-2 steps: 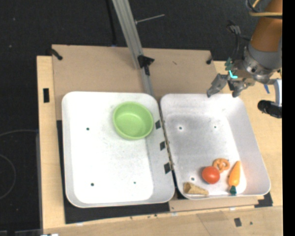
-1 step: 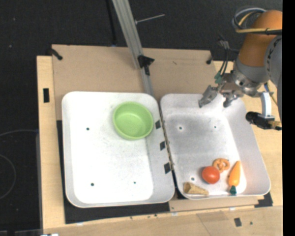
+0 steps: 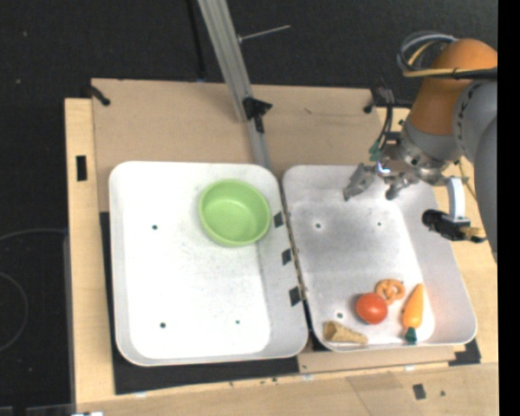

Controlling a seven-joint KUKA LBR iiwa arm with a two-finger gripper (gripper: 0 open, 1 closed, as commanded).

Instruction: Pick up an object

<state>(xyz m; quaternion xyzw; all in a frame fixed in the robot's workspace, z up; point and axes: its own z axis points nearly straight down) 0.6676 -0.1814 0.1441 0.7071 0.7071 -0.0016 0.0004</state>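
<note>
Four foods (near corner), hand apart, open.

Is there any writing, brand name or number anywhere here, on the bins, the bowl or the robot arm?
None can be read. The two white bins, the green bowl, the arm's orange band and the gripper show plain surfaces; the small dark marks are too small to tell.
</note>
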